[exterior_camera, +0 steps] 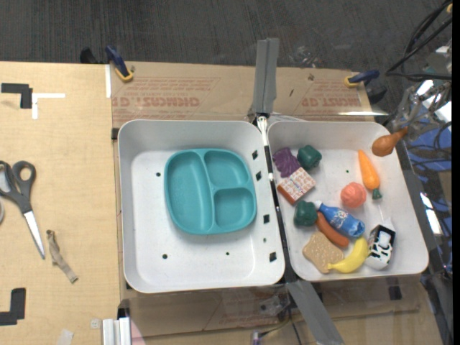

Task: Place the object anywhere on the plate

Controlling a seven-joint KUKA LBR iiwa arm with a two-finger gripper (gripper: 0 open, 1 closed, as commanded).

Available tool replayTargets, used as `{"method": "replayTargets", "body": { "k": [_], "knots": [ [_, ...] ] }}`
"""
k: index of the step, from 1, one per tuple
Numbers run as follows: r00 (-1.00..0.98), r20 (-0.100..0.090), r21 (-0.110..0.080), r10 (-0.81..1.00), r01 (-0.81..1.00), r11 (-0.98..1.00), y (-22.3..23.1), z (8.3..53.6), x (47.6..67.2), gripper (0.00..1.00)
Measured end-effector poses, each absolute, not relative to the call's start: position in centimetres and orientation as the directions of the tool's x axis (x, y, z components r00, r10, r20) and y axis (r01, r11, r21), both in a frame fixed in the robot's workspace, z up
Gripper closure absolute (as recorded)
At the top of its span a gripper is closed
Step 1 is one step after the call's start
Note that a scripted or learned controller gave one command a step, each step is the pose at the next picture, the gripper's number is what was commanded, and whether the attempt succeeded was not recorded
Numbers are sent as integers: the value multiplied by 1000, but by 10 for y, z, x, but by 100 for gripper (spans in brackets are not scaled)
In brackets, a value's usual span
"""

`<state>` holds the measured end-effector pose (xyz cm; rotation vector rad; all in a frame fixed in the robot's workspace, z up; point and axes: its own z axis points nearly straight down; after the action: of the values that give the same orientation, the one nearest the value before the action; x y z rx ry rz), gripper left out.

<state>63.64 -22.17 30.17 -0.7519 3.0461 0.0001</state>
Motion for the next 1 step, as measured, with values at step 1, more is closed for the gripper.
{"method": "replayTargets", "body": {
  "k": [1],
  "knots": [
    [-649,-6,-3,-761,-761,649,-221,394,660,100]
  ]
}}
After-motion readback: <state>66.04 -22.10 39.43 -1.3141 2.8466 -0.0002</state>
